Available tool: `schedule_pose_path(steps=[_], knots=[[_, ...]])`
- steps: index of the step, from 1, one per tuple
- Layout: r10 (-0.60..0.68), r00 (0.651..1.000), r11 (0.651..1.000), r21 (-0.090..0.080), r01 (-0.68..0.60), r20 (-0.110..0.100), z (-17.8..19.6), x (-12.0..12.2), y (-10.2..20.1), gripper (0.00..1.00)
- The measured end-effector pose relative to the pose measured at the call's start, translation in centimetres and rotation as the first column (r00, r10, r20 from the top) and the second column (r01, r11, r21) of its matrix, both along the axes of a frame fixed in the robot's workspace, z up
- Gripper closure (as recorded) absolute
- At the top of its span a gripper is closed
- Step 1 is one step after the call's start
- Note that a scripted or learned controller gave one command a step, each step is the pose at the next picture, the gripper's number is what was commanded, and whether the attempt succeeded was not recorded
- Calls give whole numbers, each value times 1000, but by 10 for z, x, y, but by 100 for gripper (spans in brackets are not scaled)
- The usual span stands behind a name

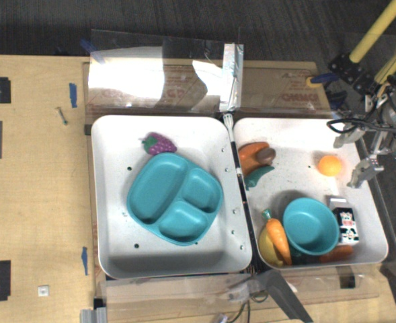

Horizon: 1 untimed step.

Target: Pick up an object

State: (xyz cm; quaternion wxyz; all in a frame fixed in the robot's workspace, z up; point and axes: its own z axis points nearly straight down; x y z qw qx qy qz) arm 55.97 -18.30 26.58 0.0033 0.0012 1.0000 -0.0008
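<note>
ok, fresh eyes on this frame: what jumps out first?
Probably the big teal divided plate, lying tilted across the left bin with a purple toy grape bunch just above it. Next, the clutter in the right bin: a teal bowl near the front edge with a toy carrot against it, and an orange ball further back. The claw sits at that bin's right rim.

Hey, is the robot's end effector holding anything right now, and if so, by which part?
Nothing is held. The end effector sits at the right bin's right edge with nothing between its fingers; the orange ball lies apart, to its left.
</note>
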Motion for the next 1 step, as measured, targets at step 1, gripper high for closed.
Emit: schedule_pose_path(steps=[1], knots=[[152, 988, 988, 0, -152, 0, -155, -70, -4, 0]])
